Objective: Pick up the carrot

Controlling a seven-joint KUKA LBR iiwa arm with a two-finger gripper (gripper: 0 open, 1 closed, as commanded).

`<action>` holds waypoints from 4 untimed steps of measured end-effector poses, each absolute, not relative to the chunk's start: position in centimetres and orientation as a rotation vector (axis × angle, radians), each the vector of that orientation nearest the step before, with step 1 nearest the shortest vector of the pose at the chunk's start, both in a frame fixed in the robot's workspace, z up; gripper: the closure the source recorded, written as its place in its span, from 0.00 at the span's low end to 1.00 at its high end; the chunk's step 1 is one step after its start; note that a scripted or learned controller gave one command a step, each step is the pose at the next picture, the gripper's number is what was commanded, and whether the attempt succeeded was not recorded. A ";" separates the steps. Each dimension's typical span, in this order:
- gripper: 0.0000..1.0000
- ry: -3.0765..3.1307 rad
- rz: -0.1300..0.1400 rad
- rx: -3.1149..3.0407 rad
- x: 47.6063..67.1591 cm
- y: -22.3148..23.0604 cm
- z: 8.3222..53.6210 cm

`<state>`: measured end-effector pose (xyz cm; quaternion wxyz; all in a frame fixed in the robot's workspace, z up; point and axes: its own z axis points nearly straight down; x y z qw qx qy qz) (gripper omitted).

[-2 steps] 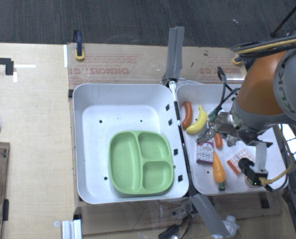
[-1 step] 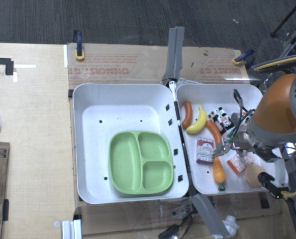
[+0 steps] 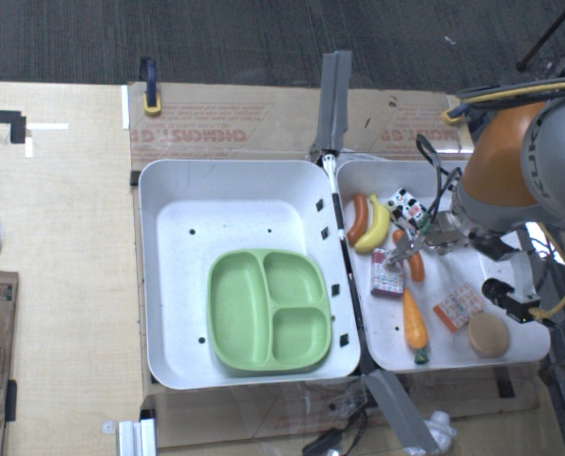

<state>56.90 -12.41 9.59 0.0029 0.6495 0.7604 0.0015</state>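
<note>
The carrot (image 3: 413,319) lies in the right bin (image 3: 386,350) near its front edge, orange, with its green stub toward the front. My gripper (image 3: 407,247) hangs over the middle of that bin, behind the carrot and well apart from it. It is right beside a small red sausage-like piece (image 3: 417,268) and a small pink box (image 3: 386,279). The grey arm with its orange band (image 3: 505,164) comes in from the right.
The right bin also holds a hot dog (image 3: 358,217), a banana (image 3: 375,226), a black-and-white piece (image 3: 405,203), an orange packet (image 3: 456,307) and a round tan object (image 3: 488,334). A green divided plate (image 3: 268,309) sits in the left bin (image 3: 168,255).
</note>
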 end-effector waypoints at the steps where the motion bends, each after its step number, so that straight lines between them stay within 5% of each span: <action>1: 0.00 2.222 0.007 2.214 50.2 -10.1 9.5; 2: 1.00 2.223 0.009 2.217 50.2 -10.0 10.4; 3: 0.00 2.223 0.008 2.217 50.2 -10.1 10.4; 4: 0.00 2.298 0.011 2.124 48.2 -9.4 9.6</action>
